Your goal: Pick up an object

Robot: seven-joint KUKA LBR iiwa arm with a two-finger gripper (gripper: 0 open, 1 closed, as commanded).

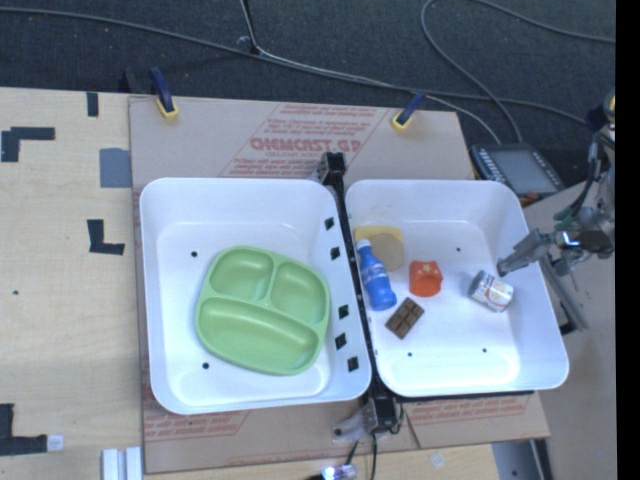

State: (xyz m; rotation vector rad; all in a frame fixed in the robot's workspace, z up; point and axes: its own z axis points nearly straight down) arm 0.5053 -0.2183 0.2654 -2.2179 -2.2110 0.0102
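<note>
Camera view: the gripper (512, 258) is poised at the right rim of the right bin (450, 193), with nothing held.

Whether the fingers are apart or together cannot be told; only a grey tip is seen, just beside a small silvery can (492, 291) lying on its side near the bin wall. Further left lie a red block (426, 278), a brown chocolate-like bar (404, 318), a blue bottle (376, 278) and a pale yellow round piece (385, 243). A green sectioned plate (264, 310) of smooth plastic rests in the left bin (160, 228). The can is judged the likeliest target; being round and glossy, it could roll or slip from a pinch, and its closeness to the wall could cause a finger to strike the rim.
</note>
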